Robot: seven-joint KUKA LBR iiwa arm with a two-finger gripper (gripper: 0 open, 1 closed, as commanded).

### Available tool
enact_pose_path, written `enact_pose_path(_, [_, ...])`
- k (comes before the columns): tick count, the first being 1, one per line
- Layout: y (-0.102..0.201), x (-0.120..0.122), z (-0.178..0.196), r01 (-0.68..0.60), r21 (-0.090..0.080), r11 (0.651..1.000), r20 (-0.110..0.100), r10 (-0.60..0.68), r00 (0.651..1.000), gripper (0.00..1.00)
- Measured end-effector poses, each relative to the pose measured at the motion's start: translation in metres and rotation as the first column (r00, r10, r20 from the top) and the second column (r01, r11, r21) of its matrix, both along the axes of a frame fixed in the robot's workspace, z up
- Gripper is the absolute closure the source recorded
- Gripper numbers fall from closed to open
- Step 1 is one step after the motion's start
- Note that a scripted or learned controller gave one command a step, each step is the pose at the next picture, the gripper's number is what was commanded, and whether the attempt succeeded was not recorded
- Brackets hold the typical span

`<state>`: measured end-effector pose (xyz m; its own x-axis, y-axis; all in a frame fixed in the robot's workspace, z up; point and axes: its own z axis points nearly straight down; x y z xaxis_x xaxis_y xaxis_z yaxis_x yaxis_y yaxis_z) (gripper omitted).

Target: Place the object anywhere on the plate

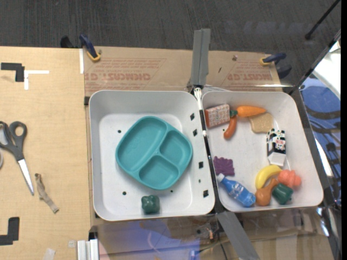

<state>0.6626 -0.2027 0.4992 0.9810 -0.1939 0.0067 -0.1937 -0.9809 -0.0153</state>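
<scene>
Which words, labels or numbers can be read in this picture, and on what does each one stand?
Red print on the cardboard sheet behind the bins: it appears upside down and mirrored, too blurred to quote with certainty.
Printing on the small reddish box in the right bin: too small to read.
Label on the blue bottle: too small to read.
Black and white carton: a printed pattern, no readable word.
The teal plate bears no text.

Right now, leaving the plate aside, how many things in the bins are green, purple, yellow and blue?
Green: 2, left-bin green piece, right-bin green piece
Purple: 1, grapes
Yellow: 1, banana
Blue: 1, bottle
Total: 5
</scene>
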Motion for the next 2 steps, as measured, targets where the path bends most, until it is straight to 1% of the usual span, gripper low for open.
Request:
enact_pose_path(1, [0.0029, 0.0020, 0.0084, -0.003, 0.007, 1.000, 0.006, 0.003, 1.000, 1.00])
enact_pose_path(2, [0.0032, 0.0020, 0.0087, -0.003, 0.007, 1.000, 0.006, 0.003, 1.000, 0.00])
